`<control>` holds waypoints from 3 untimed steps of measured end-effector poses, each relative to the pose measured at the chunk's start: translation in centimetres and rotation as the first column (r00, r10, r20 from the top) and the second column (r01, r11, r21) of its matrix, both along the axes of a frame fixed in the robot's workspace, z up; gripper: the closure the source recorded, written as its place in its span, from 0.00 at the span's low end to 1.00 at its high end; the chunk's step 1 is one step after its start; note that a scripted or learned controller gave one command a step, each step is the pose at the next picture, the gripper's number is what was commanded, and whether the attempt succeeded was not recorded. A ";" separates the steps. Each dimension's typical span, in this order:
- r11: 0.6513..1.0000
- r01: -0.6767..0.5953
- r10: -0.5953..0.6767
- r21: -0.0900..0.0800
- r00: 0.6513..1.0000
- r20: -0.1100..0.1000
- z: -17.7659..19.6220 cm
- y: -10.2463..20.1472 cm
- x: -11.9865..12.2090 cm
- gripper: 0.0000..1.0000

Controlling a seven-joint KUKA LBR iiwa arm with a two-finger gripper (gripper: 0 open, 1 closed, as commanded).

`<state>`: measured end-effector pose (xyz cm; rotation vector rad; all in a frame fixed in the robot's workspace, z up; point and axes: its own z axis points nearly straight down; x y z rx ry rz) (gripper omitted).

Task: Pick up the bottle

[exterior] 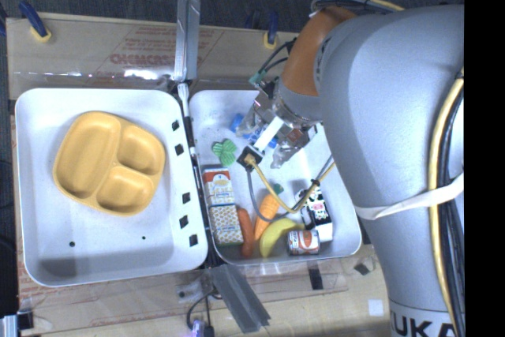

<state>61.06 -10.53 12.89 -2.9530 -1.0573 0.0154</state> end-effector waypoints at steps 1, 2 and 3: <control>0.999 0.045 -0.045 0.000 0.999 0.004 6.5 -1.7 1.7 0.00; 0.998 0.055 -0.055 0.000 0.998 0.009 -2.5 -0.8 3.6 0.00; 0.999 0.048 -0.048 0.003 0.999 -0.003 -1.9 -0.6 3.4 1.00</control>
